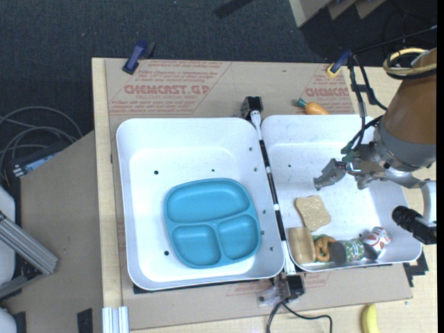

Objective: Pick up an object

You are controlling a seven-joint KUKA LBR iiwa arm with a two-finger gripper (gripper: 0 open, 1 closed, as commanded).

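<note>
The pincer [331,174] hangs over the right bin [291,141], in its upper middle part, with nothing between its fingers; whether they stand apart or together cannot be told at this angle. It points leftward from the wrist, and behind it the grey arm [409,127] with its orange band rises toward the right edge of the view, bent over the bin's far right side.

Just below the pincer, apart from it, a slice of toast [313,212] lies flat on the bin floor. Along the bin's near wall sit a tan block [302,244], a pretzel-like piece [322,247], a dark green-labelled item [350,250] and a small red-and-white item [378,238], crowded in a row.

The left bin [139,158] holds a blue divided plate [211,222]. Both bins rest on the table [173,89], where a small orange carrot [313,107] lies beyond the right bin.
</note>
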